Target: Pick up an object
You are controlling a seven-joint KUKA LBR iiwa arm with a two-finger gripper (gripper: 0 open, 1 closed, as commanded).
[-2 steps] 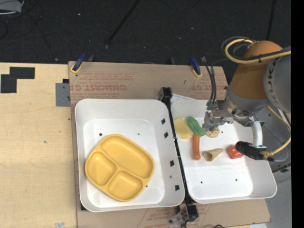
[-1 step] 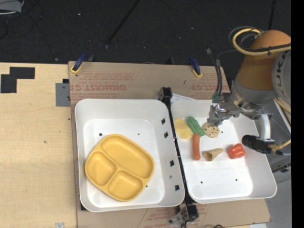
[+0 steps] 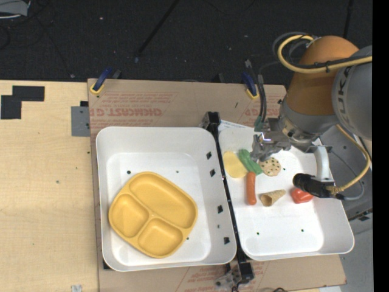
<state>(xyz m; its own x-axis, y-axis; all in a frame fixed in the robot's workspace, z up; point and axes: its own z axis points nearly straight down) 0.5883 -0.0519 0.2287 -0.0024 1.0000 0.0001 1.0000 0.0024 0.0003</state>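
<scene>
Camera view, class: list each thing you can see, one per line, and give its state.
Yellow divided plate: flat in left bin, compartments bare.
Carrot: lying flat, right bin.
Cone: on its side.
Cookie: flat, beside the claw.
Green piece: lying by claw.
Claw: low over the toys.

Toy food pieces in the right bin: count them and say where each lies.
6. A yellow piece, a green piece, a cookie, a carrot, a cone and a red piece. The gripper may hide more.

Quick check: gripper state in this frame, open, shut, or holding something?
Gripper: cannot be told; it sits low over the green piece and cookie.
</scene>
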